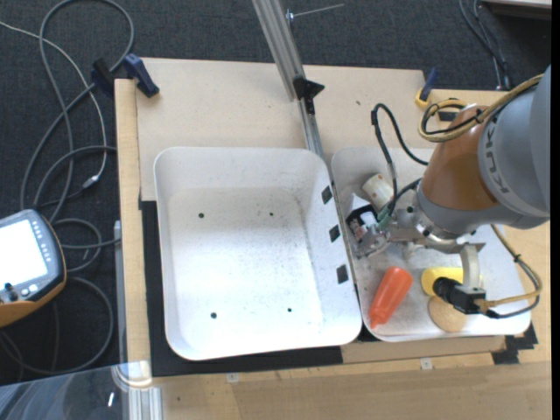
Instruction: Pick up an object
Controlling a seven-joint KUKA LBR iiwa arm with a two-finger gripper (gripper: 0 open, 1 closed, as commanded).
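One orange carrot-shaped toy [389, 293], probably light, stiff and easiest to pinch across its middle, is lying near the right bin's [350, 166] front edge while the gripper [372, 234] is hovering just behind it, apparently holding nothing.

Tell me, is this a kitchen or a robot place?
Probably a robot lab. A grey and orange robot arm reaches over two white bins on a workbench, cables trail across the carpet, and a handheld control screen sits nearby.
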